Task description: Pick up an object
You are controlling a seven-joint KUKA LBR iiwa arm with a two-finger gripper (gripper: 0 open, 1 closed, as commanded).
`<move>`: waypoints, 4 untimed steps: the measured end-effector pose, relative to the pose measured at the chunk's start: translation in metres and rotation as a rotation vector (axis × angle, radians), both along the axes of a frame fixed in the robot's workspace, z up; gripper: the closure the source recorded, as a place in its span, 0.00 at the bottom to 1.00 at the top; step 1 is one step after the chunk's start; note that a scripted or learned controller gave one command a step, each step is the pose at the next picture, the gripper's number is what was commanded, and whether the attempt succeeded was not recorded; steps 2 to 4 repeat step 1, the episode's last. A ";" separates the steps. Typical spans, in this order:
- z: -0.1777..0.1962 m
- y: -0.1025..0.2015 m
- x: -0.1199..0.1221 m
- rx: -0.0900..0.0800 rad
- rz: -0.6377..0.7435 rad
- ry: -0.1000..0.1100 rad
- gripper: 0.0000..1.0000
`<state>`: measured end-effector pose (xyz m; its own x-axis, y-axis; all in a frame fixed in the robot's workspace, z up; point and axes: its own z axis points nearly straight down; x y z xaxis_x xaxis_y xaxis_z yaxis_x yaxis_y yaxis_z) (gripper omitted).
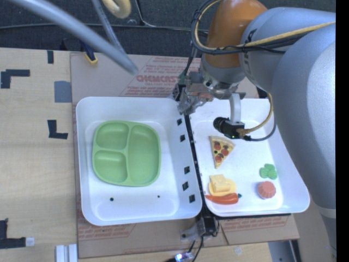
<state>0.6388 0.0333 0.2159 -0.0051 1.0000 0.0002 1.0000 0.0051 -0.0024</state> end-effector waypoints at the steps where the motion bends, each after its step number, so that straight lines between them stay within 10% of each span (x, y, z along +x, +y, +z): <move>1: -0.003 0.055 -0.016 0.001 0.001 0.001 1.00; 4: -0.003 0.055 -0.016 0.001 0.001 0.001 1.00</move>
